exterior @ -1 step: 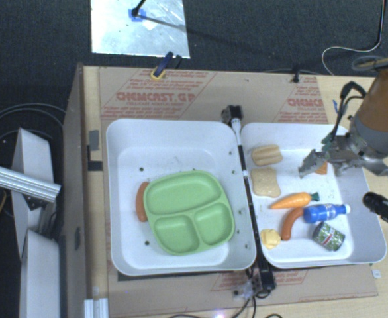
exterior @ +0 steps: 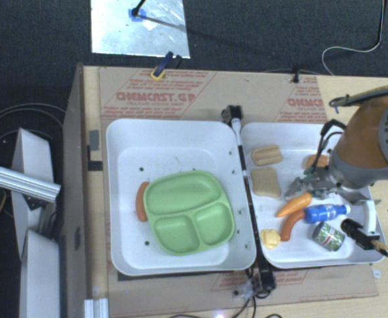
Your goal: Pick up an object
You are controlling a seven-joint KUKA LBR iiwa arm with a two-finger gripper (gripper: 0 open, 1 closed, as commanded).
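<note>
My gripper hangs low over the middle of the right bin, just above the upper end of an orange carrot. Beside the carrot lie a brown sausage, a blue bottle and a green can. Two tan bread pieces sit to the gripper's left. A small yellow item rests near the bin's front. An orange item is partly hidden behind the arm.
The left bin holds a green divided plate with an orange-red sausage along its left side. The arm's body covers the right bin's far right side. A black divider separates the bins.
</note>
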